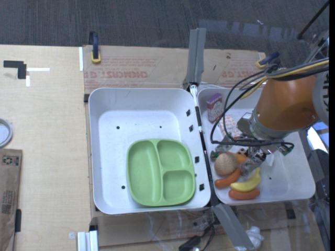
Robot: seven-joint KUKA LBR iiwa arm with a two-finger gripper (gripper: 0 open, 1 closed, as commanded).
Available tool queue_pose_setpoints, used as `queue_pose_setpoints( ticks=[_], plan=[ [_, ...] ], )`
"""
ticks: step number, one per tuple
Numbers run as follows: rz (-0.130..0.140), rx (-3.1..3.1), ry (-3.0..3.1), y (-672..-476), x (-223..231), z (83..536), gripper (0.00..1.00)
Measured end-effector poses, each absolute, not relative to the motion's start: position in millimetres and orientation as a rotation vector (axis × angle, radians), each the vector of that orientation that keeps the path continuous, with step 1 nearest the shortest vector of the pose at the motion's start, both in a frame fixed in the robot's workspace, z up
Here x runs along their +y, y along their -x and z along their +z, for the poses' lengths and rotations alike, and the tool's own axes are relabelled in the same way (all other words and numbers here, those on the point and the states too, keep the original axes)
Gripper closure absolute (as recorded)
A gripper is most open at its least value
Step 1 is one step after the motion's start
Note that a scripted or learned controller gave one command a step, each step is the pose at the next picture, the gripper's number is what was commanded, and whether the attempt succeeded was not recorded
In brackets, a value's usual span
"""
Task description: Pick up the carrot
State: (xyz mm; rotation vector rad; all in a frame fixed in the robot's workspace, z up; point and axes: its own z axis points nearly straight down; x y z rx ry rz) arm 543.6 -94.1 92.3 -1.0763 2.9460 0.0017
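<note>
Gripper (255,163), finger state indeterminable, hangs low in the right bin (293,190), crowded among carrot (226,181), banana (248,182) and potato (225,163) near the bottom wall.

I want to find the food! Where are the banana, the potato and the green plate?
banana (248,182), camera view, middle of its yellow curve.
potato (225,163), camera view, centre of its brown top.
green plate (141,163), camera view, floor of its big left compartment.
</note>
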Motion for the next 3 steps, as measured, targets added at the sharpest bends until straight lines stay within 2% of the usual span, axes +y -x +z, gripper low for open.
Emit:
queue_pose_setpoints(
  ticks=[1, 2, 3],
  plan=[
    [0.003, 2.945, 1.066, -544.8, -94, 102, 1.00],
    [0.001, 2.771, 1.469, -583.8, -68, 192, 1.00],
    [0.004, 2.668, 1.656, -532.3, -58, 191, 1.00]
  ],
)
